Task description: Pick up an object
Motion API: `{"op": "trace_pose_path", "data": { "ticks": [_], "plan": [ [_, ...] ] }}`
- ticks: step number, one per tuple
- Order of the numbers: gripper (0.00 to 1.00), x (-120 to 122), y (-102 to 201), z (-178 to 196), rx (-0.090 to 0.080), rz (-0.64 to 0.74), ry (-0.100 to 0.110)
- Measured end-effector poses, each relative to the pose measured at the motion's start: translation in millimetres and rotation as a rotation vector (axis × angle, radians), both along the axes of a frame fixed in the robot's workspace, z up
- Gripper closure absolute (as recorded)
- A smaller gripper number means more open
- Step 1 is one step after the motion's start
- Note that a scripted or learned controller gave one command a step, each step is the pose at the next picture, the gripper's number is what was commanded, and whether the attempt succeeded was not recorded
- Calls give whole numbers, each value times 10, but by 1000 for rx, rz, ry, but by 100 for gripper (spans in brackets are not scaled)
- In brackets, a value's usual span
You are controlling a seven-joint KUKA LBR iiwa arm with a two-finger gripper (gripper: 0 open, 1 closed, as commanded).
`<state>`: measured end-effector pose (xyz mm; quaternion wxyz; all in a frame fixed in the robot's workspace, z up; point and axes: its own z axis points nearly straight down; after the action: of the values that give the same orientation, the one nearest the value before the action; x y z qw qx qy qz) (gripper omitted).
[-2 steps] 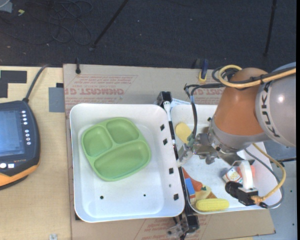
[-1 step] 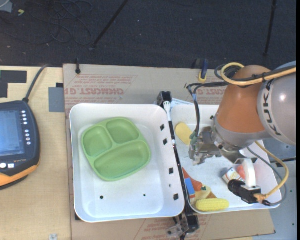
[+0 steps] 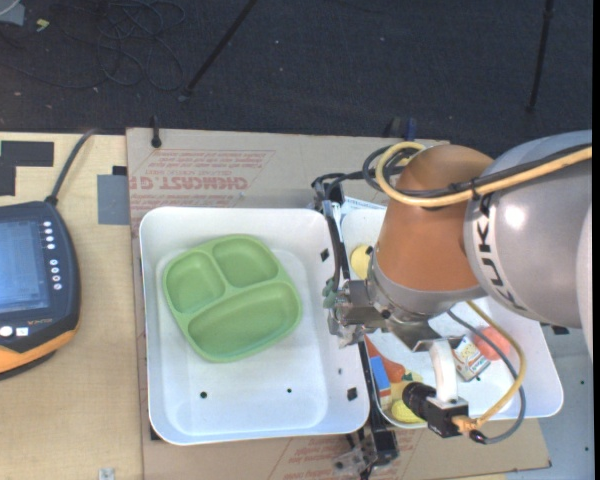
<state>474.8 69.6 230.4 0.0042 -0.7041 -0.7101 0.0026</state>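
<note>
- Left bin (image 3: 170, 408): green divided plate (image 3: 232, 296) lies toward its upper-left corner, tilted.
- Right bin (image 3: 545, 393): arm (image 3: 450, 233) hangs over it, covering most of its contents.
- Gripper (image 3: 352, 313) sits low at the right bin's left edge, by the wall between bins; its state cannot be judged.
- Small items (image 3: 472, 358) show near the right bin's lower edge, partly hidden.
- Handheld screen (image 3: 20, 283) rests at the bench's left edge.

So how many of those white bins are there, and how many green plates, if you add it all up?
White bins: 2, the left bin and the right bin, which the arm partly covers
Green divided plates: 1, the green plate lying in the left bin
Total: 3
</note>
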Motion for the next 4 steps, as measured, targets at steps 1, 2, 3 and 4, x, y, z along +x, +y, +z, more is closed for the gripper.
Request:
{"op": "trace_pose_path", "data": {
  "ticks": [1, 2, 3, 4],
  "plan": [
    [100, 21, -230, 352, -4, -8, -5],
    [100, -8, -316, -326, -4, -9, 7],
    [100, 944, -750, 219, -6, -10, -12],
    [100, 1098, 234, 754, -1, 1, -8]
  ]
}}
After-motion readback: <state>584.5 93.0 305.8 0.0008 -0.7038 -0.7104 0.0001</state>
